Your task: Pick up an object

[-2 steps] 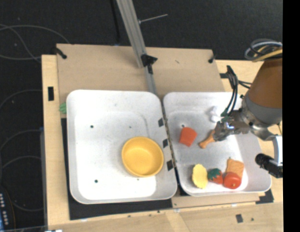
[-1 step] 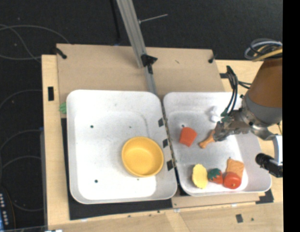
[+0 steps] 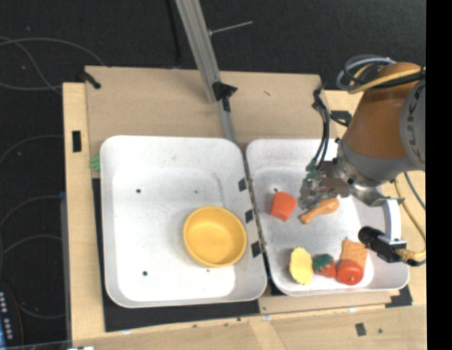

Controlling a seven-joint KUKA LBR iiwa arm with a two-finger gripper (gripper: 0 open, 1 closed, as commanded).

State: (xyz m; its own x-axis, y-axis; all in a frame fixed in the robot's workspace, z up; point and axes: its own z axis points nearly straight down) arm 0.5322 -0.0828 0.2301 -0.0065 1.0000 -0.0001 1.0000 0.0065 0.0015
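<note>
Tool (image 3: 312, 197) just above orange carrot (image 3: 320, 209)

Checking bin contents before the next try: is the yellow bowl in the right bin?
No, the round yellow bowl sits in the left white bin.

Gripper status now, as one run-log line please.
gripper: over right bin | at orange carrot-like piece | grasp: cannot tell | yellow bowl: left bin

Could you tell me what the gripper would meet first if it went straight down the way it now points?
Probably the carrot lying just beneath the gripper in the right bin, though depth is hard to judge.
</note>
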